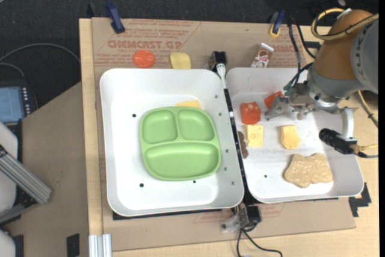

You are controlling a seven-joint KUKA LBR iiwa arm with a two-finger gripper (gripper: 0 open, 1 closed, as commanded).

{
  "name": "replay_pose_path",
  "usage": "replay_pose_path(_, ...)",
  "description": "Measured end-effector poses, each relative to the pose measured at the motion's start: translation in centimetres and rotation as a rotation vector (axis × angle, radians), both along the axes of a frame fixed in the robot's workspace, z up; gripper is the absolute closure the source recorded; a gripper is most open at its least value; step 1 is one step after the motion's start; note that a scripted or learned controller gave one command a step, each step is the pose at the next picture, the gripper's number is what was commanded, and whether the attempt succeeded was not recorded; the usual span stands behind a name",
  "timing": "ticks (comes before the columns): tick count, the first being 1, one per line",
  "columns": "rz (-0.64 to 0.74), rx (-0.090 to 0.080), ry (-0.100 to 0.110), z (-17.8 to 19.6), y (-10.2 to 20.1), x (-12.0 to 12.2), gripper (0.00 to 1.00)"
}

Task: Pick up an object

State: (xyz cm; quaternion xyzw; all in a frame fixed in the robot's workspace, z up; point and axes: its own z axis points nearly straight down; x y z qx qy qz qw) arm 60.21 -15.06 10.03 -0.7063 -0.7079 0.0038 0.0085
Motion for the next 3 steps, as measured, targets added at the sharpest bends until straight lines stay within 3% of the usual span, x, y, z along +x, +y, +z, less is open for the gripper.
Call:
replay_pose_path(1,-0.005,-0.003,-0.008,-1.7,-0.8,-5.5,0.00)
replay_pose_path(2,-0.004,-0.007,-0.019,-0.5,-0.8,-5.1,1.00)
replay_pose_path(3,0.008,-0.004,-0.030,9.1,8.4,-3.1,1.00)
